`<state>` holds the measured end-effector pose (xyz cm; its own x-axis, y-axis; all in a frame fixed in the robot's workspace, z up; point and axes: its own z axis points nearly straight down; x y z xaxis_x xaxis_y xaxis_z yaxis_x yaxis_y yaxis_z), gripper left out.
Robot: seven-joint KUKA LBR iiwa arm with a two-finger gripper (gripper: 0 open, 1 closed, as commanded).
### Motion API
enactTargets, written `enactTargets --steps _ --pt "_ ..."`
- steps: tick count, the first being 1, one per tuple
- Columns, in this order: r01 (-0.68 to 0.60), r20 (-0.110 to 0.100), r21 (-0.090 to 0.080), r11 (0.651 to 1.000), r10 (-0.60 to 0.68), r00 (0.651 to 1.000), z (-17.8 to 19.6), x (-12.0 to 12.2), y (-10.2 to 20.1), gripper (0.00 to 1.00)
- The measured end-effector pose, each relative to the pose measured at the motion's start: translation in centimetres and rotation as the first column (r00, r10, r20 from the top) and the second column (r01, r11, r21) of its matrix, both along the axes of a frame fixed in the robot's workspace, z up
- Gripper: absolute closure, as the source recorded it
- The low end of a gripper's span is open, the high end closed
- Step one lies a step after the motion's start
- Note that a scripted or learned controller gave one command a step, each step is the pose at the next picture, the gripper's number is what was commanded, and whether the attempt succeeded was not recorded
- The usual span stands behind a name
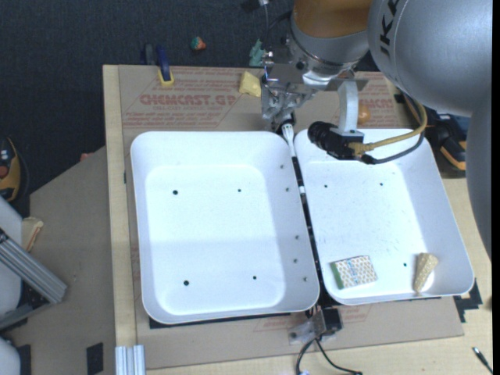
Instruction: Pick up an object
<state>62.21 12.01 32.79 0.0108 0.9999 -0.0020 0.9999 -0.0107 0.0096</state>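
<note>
Nearest the camera, a green-patterned packet (354, 272) and a tan wedge (424, 271) are seen in the right bin (391, 201), well apart from the gripper (283, 114), whose opening cannot be told.

red "chemcast gp" printed on the brown board (195, 100); partial "ka" on the arm (437, 37).

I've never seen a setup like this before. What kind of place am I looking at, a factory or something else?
Most likely a robotics lab or test bench, not a factory line. A grey arm reaches over two shallow white bins on a cardboard-covered bench, with loose cables and just a few small test items, like a green packet.
</note>
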Motion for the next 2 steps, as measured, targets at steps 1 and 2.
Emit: enactTargets --steps 1,2 --pt "-0.018 -0.019 0.002 1.0 0.018 1.0 -7.6 -3.9 7.8 1.0" --pt "-0.008 -0.003 0.004 1.0 0.008 1.0 0.0 -5.1 5.4 1.0"
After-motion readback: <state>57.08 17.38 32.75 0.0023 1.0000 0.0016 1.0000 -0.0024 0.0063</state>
